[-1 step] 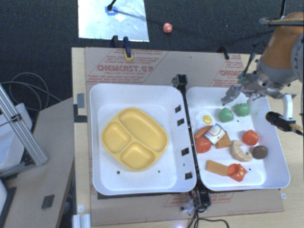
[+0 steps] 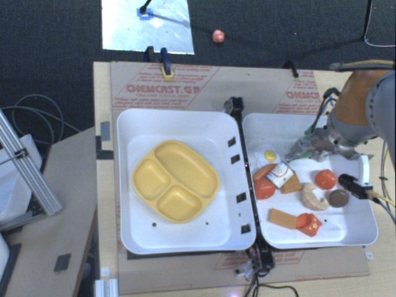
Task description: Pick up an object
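My gripper [image 2: 301, 149] reaches in from the right and hangs low over the upper middle of the right bin [image 2: 359, 228]. Just left of it lies a small white and yellow egg piece [image 2: 270, 156]. Below that are a white labelled carton [image 2: 279, 174], a red-orange piece [image 2: 264, 188] and a tan wedge [image 2: 291, 185]. A red tomato [image 2: 325, 179], a beige lump [image 2: 313, 197] and a brown round piece [image 2: 338, 197] lie under the arm's wrist. Nothing shows as held.
An orange slab [image 2: 281, 218] and a red piece with a star [image 2: 309, 224] lie near the right bin's front wall. The left bin [image 2: 133, 228] holds a yellow divided plate [image 2: 176, 179]. A black divider [image 2: 242, 166] separates the bins. A black cable part [image 2: 354, 186] hangs at the arm.
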Controlling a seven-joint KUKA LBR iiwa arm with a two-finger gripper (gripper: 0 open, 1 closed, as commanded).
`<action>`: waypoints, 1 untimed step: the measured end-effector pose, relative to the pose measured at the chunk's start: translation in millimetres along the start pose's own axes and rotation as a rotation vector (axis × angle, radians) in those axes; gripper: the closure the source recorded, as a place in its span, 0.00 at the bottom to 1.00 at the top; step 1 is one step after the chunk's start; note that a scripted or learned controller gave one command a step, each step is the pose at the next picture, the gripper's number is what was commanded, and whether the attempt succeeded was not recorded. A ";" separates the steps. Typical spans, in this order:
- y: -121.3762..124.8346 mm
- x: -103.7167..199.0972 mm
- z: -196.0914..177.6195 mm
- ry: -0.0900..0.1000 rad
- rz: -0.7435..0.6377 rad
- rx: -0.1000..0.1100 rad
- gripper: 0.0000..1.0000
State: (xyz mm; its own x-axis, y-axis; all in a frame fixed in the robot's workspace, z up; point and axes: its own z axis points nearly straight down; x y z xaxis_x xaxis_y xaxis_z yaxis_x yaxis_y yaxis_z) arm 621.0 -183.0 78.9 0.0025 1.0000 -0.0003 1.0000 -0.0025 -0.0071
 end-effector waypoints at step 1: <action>36.4 -19.5 -4.1 0.036 0.003 0.076 0.00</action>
State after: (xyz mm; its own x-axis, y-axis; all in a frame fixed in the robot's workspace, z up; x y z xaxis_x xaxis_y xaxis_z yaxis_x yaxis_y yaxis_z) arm 657.4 -202.5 82.7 0.0070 0.9993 0.0358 0.9965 -0.0040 -0.0832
